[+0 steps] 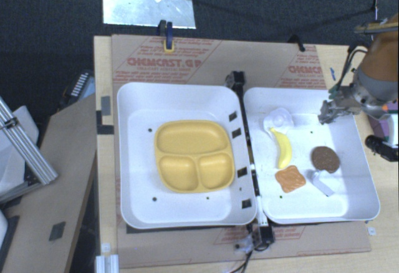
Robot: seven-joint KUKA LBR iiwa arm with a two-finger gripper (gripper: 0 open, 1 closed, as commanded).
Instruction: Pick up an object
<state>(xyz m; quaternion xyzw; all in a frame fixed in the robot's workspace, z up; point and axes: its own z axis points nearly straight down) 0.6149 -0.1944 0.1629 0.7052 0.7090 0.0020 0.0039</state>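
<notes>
The tabletop (299, 57) is covered by a flat brown cardboard sheet printed with red lettering that reads "CHEMCAST GP" at far left; a second, partly hidden print of the same kind shows at far right. 2 shallow white bins of smooth moulded plastic with rounded corners sit side by side on it, joined along the middle by a row of black clips.

The left bin (134, 141) holds 1 yellow tray (190, 154), matte plastic, rounded-square, divided into 3 compartments: 1 wide at the far side, 2 smaller at the near side.

The right bin (355, 203) holds 5 items. A small white cup-like piece (278, 121), glossy, lies at the far left of this bin. Just near of it lies a yellow banana (283, 148), smooth and curved, running far to near. An orange, rough-surfaced square piece (290, 179) lies just near of the banana's lower end. A brown round disc (325, 159) with a grainy texture lies right of the banana. A small pale flat strip (322, 186) lies just near of the disc.

The grey arm with its orange band enters at far right. The tool (329, 111) hangs over the far right part of the right bin, well apart from all 5 items. Whether the tool stands wide or narrow cannot be told; nothing is seen held in it.

A yellow and blue clamp (168, 37) grips the cardboard's far edge.
</notes>
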